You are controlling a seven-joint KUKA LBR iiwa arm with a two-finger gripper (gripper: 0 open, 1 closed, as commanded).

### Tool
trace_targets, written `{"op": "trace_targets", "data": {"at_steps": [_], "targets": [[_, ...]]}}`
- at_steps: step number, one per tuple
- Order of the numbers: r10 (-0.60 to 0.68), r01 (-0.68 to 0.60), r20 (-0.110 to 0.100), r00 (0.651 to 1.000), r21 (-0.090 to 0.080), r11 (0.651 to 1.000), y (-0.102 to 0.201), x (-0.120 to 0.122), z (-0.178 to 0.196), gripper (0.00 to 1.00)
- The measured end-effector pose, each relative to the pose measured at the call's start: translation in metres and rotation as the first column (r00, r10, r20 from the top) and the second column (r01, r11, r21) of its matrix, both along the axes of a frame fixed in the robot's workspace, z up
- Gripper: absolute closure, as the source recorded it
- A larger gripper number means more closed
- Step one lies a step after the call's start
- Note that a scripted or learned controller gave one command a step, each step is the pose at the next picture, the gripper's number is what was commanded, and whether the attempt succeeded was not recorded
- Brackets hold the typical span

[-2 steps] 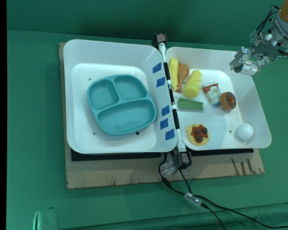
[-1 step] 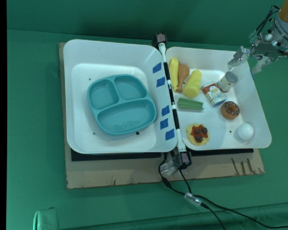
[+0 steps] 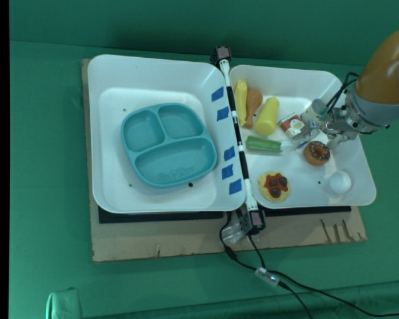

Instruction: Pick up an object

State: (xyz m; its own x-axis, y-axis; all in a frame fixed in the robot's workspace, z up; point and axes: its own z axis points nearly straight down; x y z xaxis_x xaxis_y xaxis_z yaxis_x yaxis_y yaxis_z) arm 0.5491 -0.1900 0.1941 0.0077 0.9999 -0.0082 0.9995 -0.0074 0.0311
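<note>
The gripper (image 3: 319,126) hangs low over the right bin (image 3: 359,178), the doughnut (image 3: 316,153) just below it: a round brown ring with darker icing. Whether the gripper is wide or narrow cannot be told; its tip blurs against the bin. A red-and-white packet (image 3: 292,125) lies just left, partly covered. The doughnut lies flat, with no long axis.
</note>
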Motion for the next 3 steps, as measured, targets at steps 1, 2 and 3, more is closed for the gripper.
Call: {"op": "trace_targets", "data": {"at_steps": [1,2,3], "targets": [[0.002,-0.002,0.001,1.000,-0.004,1.000,-0.001,0.079,0.002,0.00],[0.000,0.000,0.007,1.000,-0.006,1.000,0.036,0.051,0.002,0.00],[0.005,-0.005,-0.015,1.000,0.002,1.000,0.045,0.141,0.002,0.00]]}}
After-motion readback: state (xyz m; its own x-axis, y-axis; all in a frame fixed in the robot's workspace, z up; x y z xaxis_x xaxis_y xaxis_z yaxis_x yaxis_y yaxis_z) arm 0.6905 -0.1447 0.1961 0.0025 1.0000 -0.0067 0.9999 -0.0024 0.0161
